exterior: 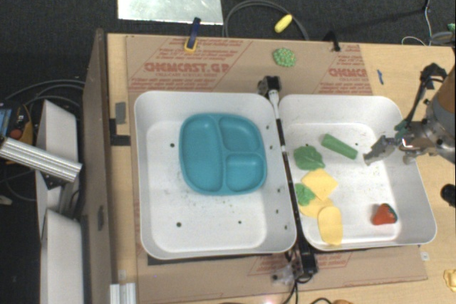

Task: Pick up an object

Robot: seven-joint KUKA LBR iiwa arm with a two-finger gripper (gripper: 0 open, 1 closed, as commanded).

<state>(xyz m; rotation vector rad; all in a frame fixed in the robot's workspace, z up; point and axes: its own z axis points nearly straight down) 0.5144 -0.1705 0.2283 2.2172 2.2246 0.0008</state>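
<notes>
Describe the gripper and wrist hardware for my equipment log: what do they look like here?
The gripper is a slim, pale grey metal piece tapering to a point over the right bin. Behind it sits a bulkier grey wrist block with darker fittings, and a thin black cable loops up above it.

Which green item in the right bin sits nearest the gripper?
The long green bar-shaped piece, lying just left of the gripper; the leafy green pieces lie farther left.

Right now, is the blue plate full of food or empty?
Empty. The blue plate sits in the left bin with bare compartments; the toy foods, like the strawberry, lie in the right bin.
</notes>
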